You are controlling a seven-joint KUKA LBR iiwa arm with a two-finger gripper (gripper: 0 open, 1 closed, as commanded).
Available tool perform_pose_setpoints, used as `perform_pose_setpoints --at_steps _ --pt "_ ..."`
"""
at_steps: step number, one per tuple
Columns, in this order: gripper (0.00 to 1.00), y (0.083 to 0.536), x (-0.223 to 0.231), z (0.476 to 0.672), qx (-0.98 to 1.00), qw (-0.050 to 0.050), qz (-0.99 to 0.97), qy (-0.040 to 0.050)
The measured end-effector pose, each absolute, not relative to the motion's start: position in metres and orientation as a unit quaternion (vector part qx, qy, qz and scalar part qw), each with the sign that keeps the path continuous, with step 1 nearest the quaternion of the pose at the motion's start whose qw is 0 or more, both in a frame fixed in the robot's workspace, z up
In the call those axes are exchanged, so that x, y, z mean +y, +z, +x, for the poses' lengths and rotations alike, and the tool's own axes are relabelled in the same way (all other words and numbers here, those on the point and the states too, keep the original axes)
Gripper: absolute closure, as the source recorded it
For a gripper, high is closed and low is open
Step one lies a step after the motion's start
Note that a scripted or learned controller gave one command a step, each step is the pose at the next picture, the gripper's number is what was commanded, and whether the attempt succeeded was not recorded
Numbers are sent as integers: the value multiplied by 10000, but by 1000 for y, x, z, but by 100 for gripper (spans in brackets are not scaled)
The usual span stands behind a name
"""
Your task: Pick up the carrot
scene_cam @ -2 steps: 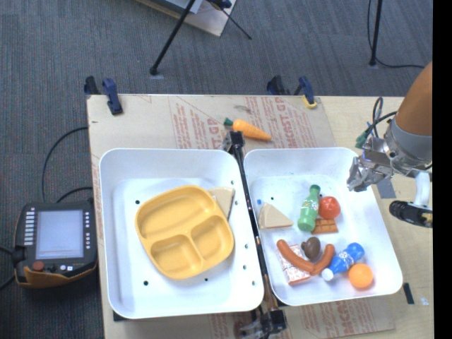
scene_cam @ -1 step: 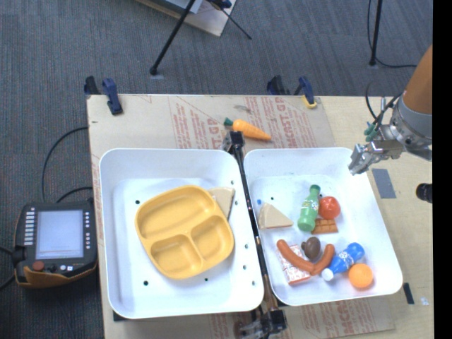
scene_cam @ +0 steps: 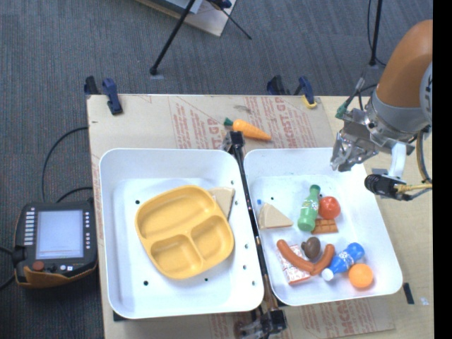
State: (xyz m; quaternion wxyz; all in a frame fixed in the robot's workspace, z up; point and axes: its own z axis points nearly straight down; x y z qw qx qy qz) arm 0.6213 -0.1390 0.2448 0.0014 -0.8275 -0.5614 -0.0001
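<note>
I see the bench (scene_cam: 141,119) bare along its far edge, both bins nearer. The gripper (scene_cam: 347,154) hovers over the right bin's (scene_cam: 385,232) far rim; I cannot tell its state. The carrot (scene_cam: 248,128) lies on bare board beyond the bins.

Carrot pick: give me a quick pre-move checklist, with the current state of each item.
1. Carrot located: ok. It lies on the bare bench board behind the two bins, not in either one.
2. Carrot clear of other objects: ok. Nothing touches it, though the black clamp between the bins sits close to its leaf end.
3. Gripper free of load: ok, nothing shows between its fingers.
4. Gripper over the carrot: not ok. It hangs above the right bin's back edge, well to the carrot's right.
5. Finger opening wide enough: cannot tell.
</note>
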Motion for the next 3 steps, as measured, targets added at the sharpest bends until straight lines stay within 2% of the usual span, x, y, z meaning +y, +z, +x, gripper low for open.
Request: perform_pose_setpoints --at_steps 1,2,3 --pt "100 365 -197 645 -6303 -32 -7763 -17" --pt "100 266 -169 645 -7244 27 -6894 13" --pt "100 266 -125 644 -6499 30 -7600 11"
